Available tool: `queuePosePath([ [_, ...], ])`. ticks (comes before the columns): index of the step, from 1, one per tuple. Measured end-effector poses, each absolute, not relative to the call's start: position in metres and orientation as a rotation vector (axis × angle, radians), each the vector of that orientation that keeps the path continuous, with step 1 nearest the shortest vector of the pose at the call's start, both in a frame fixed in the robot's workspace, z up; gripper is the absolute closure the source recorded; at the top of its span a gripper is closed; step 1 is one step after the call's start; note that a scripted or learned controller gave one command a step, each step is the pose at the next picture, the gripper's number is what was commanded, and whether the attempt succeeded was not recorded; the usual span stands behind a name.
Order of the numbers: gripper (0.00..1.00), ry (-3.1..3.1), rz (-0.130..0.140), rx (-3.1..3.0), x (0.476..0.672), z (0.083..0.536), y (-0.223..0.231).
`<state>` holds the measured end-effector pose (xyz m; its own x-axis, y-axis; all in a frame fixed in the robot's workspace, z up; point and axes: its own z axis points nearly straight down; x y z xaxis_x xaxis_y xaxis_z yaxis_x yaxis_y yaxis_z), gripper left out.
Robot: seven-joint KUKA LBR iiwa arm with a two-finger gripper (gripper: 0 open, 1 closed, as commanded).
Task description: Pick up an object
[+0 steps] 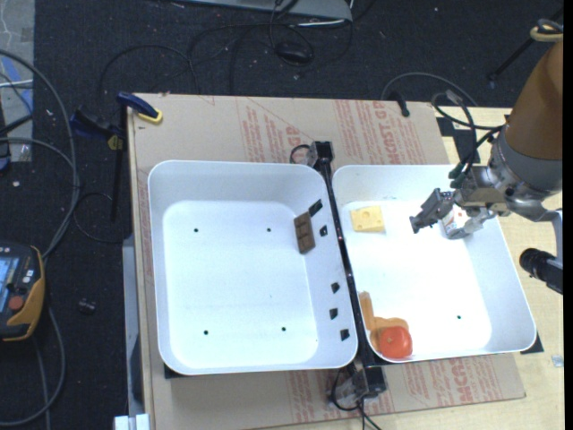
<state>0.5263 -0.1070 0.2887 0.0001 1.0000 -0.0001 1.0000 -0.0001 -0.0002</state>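
Approach step, as I judge it: nothing grasped yet. My hand (436,215) hangs over right bin (506,267), upper part, fingers apart, nothing between them.

Nearest target: cheese wedge (368,219), just left of hand, lying flat on bin floor. Roughly square block, long axis about left-right across view; no clear pointing end.

Other options: tomato (393,340) and orange stick (367,310) in bin's near-left corner, stick running near-far. Brown bar (304,233) in left bin (179,182), leaning on right wall.

Next move needs: shift left over cheese, descend, straddle it, close.
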Motion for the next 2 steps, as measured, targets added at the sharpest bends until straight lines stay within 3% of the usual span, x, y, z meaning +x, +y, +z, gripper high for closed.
queuePosePath([
  [1, 0.00, -2.225, -0.001, -2.220, 0.585, 0.292, -0.098],
  [2, 0.00, -2.216, 0.007, -2.219, 0.642, 0.228, -0.126],
])
